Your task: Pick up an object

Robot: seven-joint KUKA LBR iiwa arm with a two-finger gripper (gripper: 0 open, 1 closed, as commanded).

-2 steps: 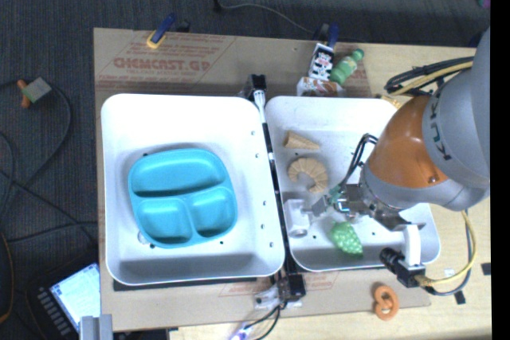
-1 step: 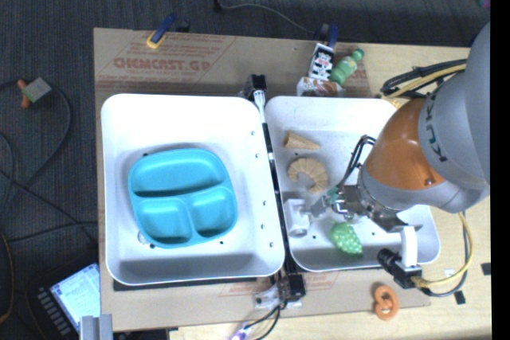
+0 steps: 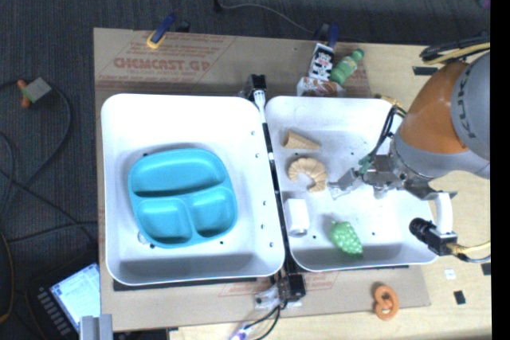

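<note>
The grey arm with its orange band reaches in from the right over the right-hand white bin, its fingers low above the bin floor; whether they stand wide or narrow cannot be told at this angle, and nothing shows between them. Just left of the fingers lies a tan croissant-shaped piece, near but apart from them. Up and to the left of the fingers rests a tan wedge. Below and to the left lies a small white cylinder, close to the bin's left wall. Directly below the fingers sits a green bumpy object. Well to the left, in the other white bin, lies a blue compartment tray. An orange ring lies on the worktop, below the right bin.
</note>
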